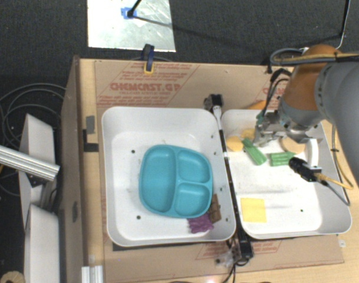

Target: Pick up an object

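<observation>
The gripper (263,139) hangs low in the right bin (335,217). A green block (255,154) lies just below its fingertips (finger spacing: cannot tell).

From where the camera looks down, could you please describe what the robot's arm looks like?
The arm is a thick, rounded grey body entering from the right, with an orange band above the wrist. Dark cables loop beside the band. Its gripper is a small dark and metallic block.
</observation>
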Available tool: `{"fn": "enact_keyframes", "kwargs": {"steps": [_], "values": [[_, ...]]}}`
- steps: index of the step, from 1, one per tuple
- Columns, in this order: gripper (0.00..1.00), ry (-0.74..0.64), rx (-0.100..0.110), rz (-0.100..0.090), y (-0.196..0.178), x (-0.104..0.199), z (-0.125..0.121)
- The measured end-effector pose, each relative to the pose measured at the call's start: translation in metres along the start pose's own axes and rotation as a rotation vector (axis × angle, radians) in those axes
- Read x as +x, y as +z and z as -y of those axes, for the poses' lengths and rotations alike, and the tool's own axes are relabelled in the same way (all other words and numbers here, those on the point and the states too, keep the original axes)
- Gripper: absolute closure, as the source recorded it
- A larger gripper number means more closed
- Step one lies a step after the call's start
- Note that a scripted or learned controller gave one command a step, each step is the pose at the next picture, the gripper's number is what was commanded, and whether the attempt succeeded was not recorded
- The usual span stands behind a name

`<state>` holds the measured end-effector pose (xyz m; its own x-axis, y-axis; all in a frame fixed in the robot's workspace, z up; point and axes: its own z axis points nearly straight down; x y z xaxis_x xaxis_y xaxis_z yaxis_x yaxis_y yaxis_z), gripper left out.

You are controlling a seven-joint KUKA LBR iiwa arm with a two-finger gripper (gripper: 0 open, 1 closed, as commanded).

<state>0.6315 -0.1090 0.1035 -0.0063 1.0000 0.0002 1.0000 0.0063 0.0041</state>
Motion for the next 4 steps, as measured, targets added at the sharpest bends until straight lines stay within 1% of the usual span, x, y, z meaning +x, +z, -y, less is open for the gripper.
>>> {"fn": "enact_keyframes", "kwargs": {"steps": [1, 2, 3, 4], "values": [[0.00, -0.001, 0.000, 0.001, 0.000, 0.000, 0.000], [0.00, 0.003, 0.005, 0.000, 0.020, 0.019, 0.027], [1.00, 0.002, 0.001, 0.000, 0.008, 0.018, 0.025], [1.00, -0.002, 0.000, -0.001, -0.085, 0.090, 0.040]]}}
